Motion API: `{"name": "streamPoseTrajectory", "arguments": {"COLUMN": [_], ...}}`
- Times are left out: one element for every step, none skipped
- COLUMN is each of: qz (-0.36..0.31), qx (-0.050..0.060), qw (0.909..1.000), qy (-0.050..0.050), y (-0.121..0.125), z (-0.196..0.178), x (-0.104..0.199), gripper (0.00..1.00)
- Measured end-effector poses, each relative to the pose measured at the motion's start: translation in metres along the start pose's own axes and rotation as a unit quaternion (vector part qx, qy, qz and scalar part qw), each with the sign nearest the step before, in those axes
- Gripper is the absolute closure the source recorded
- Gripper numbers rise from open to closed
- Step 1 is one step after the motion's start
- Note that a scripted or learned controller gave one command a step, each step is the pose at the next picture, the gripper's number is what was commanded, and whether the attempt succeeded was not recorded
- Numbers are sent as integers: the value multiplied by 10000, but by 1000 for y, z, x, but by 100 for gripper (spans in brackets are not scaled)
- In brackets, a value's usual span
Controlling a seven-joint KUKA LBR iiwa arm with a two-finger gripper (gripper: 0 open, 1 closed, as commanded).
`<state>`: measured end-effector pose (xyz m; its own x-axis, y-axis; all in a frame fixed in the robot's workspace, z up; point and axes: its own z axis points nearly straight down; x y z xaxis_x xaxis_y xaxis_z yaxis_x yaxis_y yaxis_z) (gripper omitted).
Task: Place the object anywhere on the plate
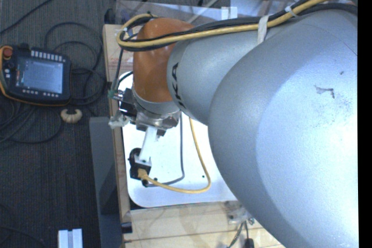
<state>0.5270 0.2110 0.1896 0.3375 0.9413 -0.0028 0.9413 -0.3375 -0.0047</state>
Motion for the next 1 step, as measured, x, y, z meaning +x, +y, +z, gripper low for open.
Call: {"name": "streamPoseTrajectory", "arguments": {"qz": [124], "qx": [6], "qw": [9999], "qy": [1], "y": [47], "z": [51], "x": [31], "gripper": [0]}}
